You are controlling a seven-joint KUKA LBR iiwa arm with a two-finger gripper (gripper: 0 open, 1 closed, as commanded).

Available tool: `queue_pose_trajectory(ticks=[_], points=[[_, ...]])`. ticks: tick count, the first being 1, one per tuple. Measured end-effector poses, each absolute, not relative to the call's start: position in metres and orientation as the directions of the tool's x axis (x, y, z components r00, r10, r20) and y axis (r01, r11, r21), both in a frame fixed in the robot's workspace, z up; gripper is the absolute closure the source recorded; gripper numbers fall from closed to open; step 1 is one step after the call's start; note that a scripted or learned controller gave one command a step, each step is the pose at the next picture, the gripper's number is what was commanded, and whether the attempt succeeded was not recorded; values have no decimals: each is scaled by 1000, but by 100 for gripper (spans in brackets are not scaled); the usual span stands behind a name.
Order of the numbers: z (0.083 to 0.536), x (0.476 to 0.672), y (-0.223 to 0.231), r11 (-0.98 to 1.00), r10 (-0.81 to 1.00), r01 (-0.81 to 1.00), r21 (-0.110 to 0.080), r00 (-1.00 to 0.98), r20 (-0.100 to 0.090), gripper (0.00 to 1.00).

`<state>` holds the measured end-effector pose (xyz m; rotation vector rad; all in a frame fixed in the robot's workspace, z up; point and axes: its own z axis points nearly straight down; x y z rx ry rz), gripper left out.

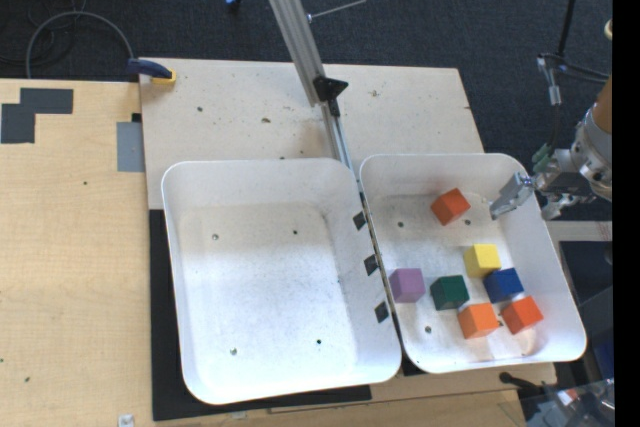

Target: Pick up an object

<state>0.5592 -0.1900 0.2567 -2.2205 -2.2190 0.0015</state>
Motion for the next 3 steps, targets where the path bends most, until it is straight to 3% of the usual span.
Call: queue_pose_trajectory(ticks=[1,3], points=[[166,557,-189,0,1000,1000,-11,0,3,0],[90,614,-209,3,1000,1000,-2,-3,0,0]])
